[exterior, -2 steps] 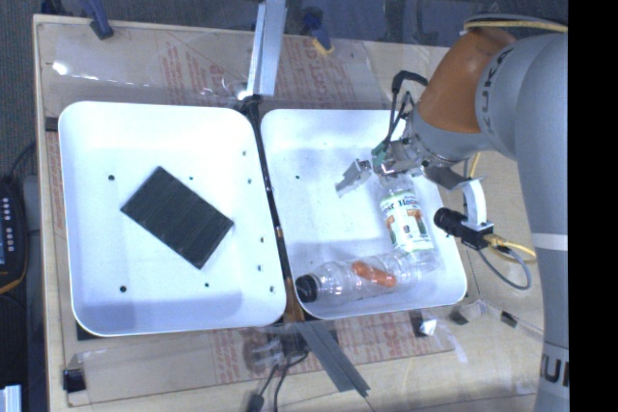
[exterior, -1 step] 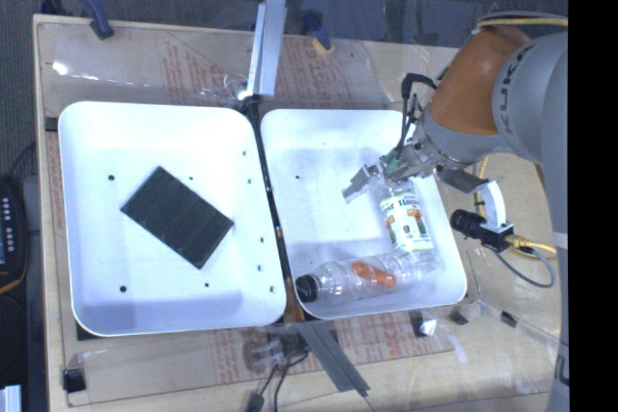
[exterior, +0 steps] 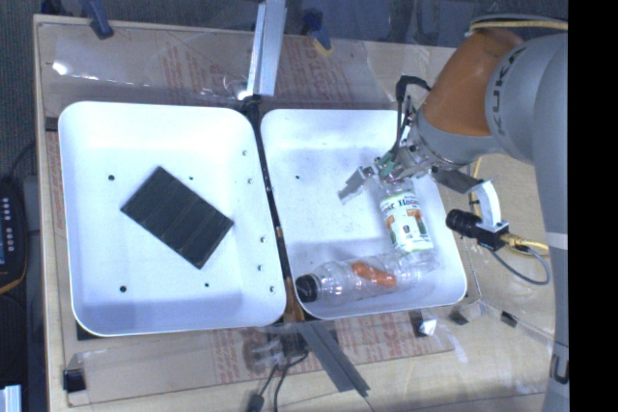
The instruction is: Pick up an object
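Note:
In the right bin (exterior: 319, 135), a small white bottle (exterior: 407, 223) with a printed label lies near the right wall. A clear plastic bottle (exterior: 362, 277) with a black cap and something orange inside lies along the front wall. A dark grey rectangular pad (exterior: 177, 215) lies flat in the left bin (exterior: 97, 135). My gripper (exterior: 370, 178) hangs over the middle of the right bin, just above and left of the white bottle's top. It is open, with nothing between its fingers.
The grey arm with its orange band (exterior: 473, 96) reaches in over the right bin's far right corner. A black divider (exterior: 270, 207) runs between the bins. A metal bar (exterior: 266, 43) stands behind them, and cables (exterior: 502, 241) trail at the right.

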`<move>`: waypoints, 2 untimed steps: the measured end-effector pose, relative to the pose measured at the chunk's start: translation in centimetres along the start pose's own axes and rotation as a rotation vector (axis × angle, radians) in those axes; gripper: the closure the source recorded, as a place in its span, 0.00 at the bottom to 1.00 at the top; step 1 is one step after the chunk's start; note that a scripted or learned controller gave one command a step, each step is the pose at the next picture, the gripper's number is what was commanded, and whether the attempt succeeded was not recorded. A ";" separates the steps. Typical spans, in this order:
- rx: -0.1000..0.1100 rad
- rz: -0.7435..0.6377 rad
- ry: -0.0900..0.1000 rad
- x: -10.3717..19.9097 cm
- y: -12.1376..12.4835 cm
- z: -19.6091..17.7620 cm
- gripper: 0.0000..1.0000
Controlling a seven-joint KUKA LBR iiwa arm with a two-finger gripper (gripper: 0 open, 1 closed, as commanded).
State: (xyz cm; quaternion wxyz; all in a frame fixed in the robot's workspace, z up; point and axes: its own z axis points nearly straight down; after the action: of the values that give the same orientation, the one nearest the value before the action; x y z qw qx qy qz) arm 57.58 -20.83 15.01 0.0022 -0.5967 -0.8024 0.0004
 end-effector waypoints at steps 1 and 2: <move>-0.005 -0.089 -0.006 1.9 -3.1 -15.1 0.00; -0.001 -0.093 -0.003 0.7 -2.7 -7.5 0.00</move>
State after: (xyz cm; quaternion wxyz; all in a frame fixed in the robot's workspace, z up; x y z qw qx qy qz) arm 54.78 -20.96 22.50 0.0011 -0.5587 -0.8294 0.0008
